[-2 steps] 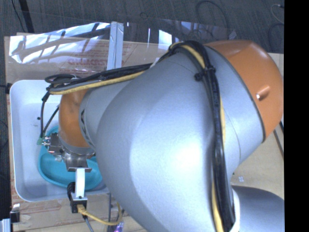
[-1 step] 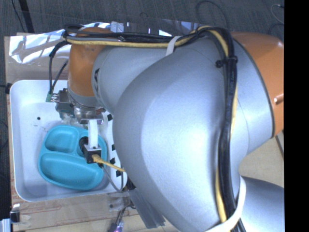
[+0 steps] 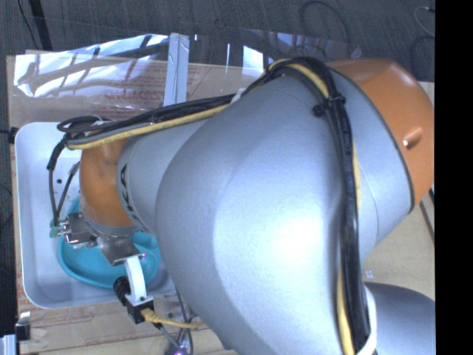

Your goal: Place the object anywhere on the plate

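Observation:
A turquoise plate (image 3: 77, 263) lies in the front part of the left white bin (image 3: 33, 198). My gripper (image 3: 103, 244) hangs right over the plate, below the orange band of the wrist (image 3: 100, 191). The wrist and its metal mount cover the plate's middle and right side, and whatever lies under the gripper is hidden. A white bracket (image 3: 135, 279) sticks out at the plate's front edge.
The grey arm body (image 3: 281, 220) covers most of the view, including the right bin. A black and yellow cable (image 3: 148, 120) runs along the arm above the left bin. Clear sheeting (image 3: 96, 58) stands behind the bins.

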Controlling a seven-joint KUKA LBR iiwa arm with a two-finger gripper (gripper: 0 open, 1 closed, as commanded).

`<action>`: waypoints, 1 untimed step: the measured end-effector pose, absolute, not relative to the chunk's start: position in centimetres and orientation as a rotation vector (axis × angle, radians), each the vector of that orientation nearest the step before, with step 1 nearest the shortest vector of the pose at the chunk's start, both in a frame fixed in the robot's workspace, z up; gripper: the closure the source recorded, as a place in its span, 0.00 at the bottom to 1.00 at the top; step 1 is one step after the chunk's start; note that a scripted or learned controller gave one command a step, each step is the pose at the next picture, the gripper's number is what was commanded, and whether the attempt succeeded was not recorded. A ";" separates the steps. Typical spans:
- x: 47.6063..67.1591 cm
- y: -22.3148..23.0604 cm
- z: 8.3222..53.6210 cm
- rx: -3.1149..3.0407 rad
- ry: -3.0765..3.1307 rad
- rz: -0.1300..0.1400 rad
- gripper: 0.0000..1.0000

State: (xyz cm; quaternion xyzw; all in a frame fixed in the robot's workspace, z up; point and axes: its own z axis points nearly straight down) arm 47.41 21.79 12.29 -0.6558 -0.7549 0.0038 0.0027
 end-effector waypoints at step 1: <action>53.2 18.7 18.6 -2.475 -1.930 0.009 1.00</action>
